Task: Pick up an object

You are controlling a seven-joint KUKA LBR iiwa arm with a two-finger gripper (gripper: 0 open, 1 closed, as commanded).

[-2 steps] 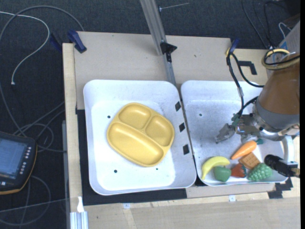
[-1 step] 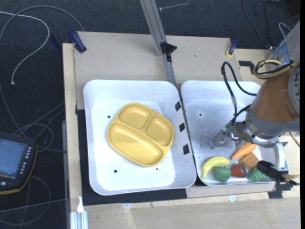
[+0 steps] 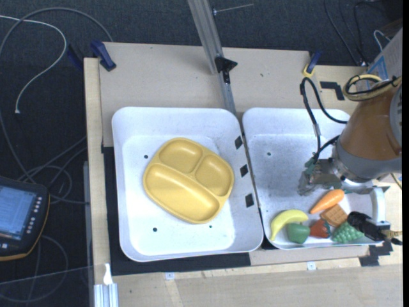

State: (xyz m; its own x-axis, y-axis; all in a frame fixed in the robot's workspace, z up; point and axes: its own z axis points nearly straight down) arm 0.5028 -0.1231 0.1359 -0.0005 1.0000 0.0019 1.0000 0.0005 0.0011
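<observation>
Closest to the camera, just in front of the hand point(image 3: 314, 183), a cluster of toy food sits in the front corner of the right bin point(image 3: 275, 139). The orange carrot point(image 3: 327, 201) lies right in front of the hand, tilted, nearly touching it. Just in front of the carrot sits a brown waffle-like block point(image 3: 333, 216), with a red piece point(image 3: 318, 229) touching it and a bunch of green grapes point(image 3: 348, 233) to the arm's side of both. On the far side of the red piece from the grapes are a green round piece point(image 3: 296, 233) and a yellow banana point(image 3: 285, 220), curved along the bin's front wall.

The hand itself hangs low over the right bin's floor, pointing down at a bare speckled patch; nothing shows between its fingers, and how far they are spread cannot be told. The grey arm with its orange band point(image 3: 370, 133) rises behind it.

Well away from the hand, in the left bin point(image 3: 128, 133), lies a yellow divided plate point(image 3: 188, 180) with three compartments. Beyond both bins the tan desk point(image 3: 166, 75) carries a slanted metal pole point(image 3: 206, 24).
</observation>
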